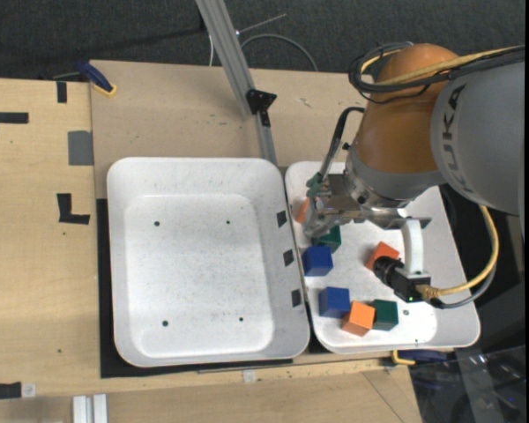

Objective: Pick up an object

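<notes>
wooden bench [35, 263] w/ two shallow white plastic bins. near edge of rt bin [454, 324]: orange cube [360, 317], dark green cube [385, 313], blue cube [334, 300]. farther — second blue cube [317, 260], just below the two-finger gripper [322, 227] — jaw state can't tell. left bin [194, 263] beside it.

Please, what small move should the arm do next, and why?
Probably a short straight descent. The gripper hangs in the right bin just over a dark green block, with a blue block close beside it. Nothing looks held yet, so going straight down avoids nudging the blue one.
</notes>
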You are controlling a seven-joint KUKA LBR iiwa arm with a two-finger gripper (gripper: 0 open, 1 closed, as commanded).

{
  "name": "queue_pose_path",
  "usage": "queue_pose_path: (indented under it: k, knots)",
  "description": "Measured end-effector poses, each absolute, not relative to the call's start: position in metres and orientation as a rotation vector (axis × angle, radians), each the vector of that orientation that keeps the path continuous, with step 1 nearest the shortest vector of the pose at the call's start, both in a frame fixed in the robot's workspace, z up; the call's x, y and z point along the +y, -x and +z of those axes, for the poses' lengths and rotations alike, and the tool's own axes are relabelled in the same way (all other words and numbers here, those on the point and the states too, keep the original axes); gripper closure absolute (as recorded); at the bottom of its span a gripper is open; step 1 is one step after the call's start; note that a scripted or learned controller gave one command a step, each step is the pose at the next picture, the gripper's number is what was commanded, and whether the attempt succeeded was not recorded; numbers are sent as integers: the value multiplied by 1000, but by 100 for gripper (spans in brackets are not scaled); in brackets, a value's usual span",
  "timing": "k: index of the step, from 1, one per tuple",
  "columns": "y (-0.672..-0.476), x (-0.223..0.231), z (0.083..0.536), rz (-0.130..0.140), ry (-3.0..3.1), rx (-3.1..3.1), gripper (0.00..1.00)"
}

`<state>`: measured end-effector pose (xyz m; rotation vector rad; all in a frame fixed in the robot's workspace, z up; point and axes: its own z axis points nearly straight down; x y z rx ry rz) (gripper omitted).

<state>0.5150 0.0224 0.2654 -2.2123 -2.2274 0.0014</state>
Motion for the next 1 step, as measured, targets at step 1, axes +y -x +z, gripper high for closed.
queue_pose_path:
  k: [1]
  knots:
    - [-517, 74, 252, 4, 2212, -2226, 100]
